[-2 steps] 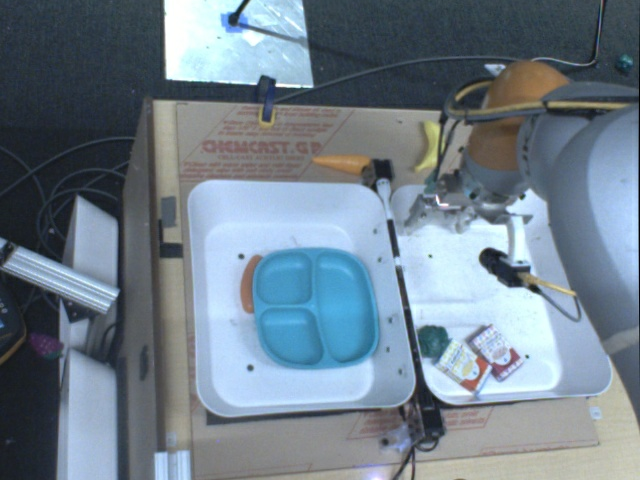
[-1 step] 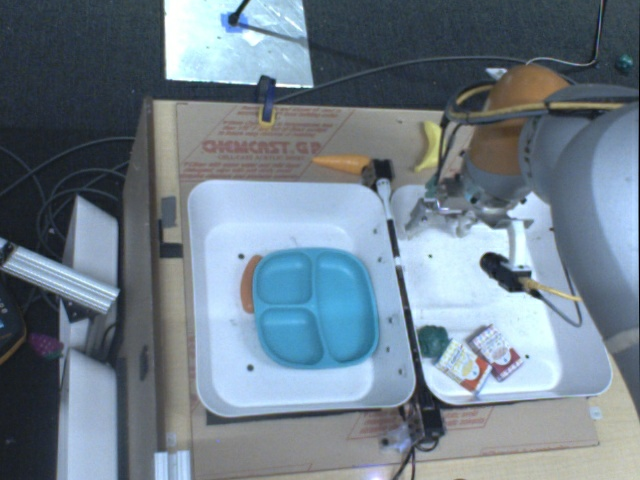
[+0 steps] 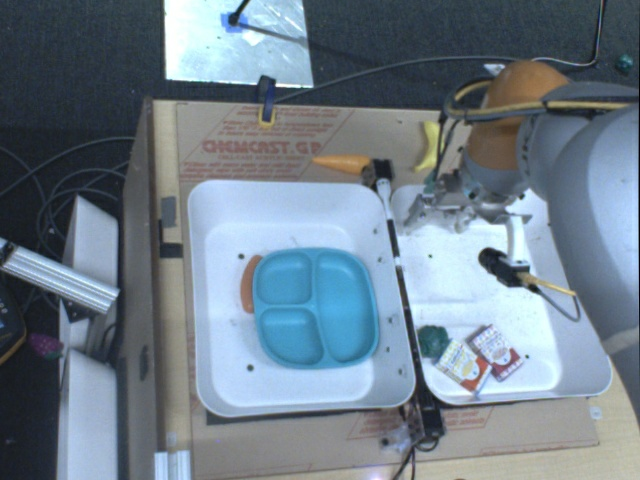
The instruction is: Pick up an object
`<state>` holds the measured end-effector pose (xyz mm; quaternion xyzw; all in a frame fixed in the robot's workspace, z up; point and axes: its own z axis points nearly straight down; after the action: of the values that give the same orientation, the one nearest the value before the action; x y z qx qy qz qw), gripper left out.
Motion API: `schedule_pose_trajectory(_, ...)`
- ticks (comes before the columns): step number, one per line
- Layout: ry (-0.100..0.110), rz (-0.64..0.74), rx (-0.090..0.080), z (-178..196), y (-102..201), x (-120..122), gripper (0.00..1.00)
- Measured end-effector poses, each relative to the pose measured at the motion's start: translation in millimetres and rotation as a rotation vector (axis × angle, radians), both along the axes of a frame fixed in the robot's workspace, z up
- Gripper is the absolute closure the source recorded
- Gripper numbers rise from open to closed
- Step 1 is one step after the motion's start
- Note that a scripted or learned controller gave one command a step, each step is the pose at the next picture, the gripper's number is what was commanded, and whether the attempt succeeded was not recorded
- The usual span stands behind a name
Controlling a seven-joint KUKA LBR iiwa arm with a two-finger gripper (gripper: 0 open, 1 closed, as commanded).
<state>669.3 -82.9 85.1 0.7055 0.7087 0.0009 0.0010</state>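
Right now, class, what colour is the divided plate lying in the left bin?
Light blue; the divided plate shows best in the camera view.

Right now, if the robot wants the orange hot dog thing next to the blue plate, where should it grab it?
Probably around its middle, coming straight down. The orange sausage lies flat in the left bin, long and thin, running front to back. Its right side sits against the blue divided plate, so the fingers should close across its narrow width, though the plate leaves little room on that side.
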Motion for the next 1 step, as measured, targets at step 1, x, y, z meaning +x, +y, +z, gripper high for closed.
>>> schedule_pose_trajectory(1,0.000,0.000,-0.001,0.0,-0.8,-0.1,0.00)
